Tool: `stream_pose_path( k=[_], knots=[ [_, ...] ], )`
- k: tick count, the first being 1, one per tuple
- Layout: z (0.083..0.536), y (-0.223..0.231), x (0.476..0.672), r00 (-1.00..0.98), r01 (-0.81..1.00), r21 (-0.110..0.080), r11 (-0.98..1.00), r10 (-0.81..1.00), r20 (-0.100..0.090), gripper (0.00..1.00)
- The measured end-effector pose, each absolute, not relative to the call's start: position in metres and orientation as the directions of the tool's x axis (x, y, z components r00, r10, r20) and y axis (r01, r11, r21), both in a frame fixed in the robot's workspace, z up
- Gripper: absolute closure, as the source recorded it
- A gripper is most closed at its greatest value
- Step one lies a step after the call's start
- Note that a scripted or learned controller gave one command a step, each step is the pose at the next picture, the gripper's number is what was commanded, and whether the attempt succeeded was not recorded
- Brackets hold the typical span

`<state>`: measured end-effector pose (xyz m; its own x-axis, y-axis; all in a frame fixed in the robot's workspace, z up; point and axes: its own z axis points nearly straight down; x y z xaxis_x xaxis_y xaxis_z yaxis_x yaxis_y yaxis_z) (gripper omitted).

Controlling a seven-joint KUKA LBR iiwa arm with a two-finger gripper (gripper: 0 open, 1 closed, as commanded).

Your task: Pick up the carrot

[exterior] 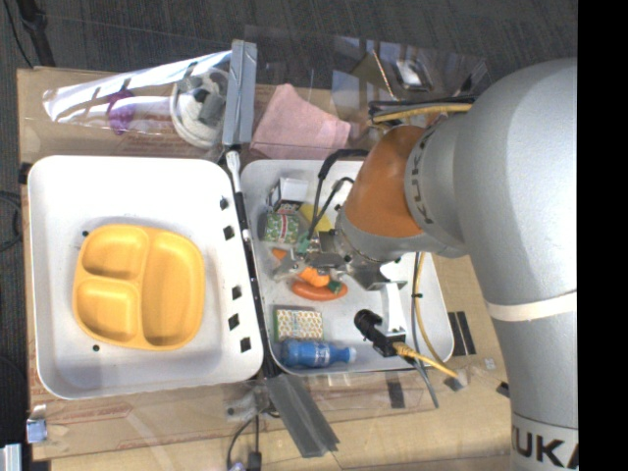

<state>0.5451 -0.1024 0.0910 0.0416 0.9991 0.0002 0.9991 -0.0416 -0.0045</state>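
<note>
Looming closest to the lens, the grey arm [510, 194] with its orange band [388, 199] comes in from three o'clock and bends down over the right bin [440, 337], its gripper [319, 258] hidden enough that I cannot tell how it is set. Just beneath it lies the carrot [314, 285], near the bin's middle, with a blue bottle [312, 353] at six o'clock from it and a green packet [283, 226] at eleven. Over at nine o'clock, the left bin [59, 361] holds a yellow divided plate [142, 285].
</note>
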Motion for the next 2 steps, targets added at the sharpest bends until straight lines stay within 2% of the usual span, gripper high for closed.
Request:
stream_pose_path(
  k=[1, 2],
  knots=[
    [0.100, -0.102, 0.545, 0.038, 0.999, -0.007, -0.038, 0.999, 0.000, 1.00],
    [0.248, -0.073, 0.579, 0.120, 0.993, -0.003, -0.120, 0.993, 0.000, 1.00]
  ],
)
